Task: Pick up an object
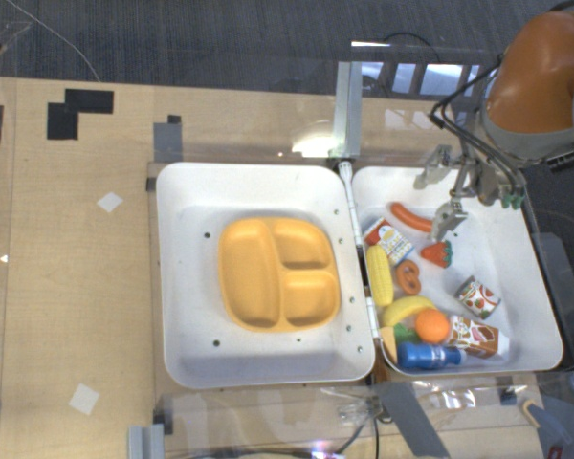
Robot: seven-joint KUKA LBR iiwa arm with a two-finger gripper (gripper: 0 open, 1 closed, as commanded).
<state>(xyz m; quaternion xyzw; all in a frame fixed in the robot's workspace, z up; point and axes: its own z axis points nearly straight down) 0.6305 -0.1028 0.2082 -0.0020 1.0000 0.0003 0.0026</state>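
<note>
The right bin [536, 285] holds several toy foods. Among them are a red sausage [410, 218], a strawberry [438, 253], a brown pretzel [408, 276], a corn cob [378, 274], a banana [407, 308], an orange [432, 326], a blue bottle [427, 356], a small can [478, 296], a juice carton [477, 336] and a small printed box [393, 243]. My gripper [442, 197] hangs over the far part of this bin, just above the sausage and strawberry. Its fingers [450, 220] stand apart with nothing between them.
The left bin [187, 256] holds a yellow divided plate [277, 273]. A metal divider [356, 247] runs between the bins, with an upright post [348, 108] at its far end. The arm's orange band [540, 75] looms over the right bin's far corner.
</note>
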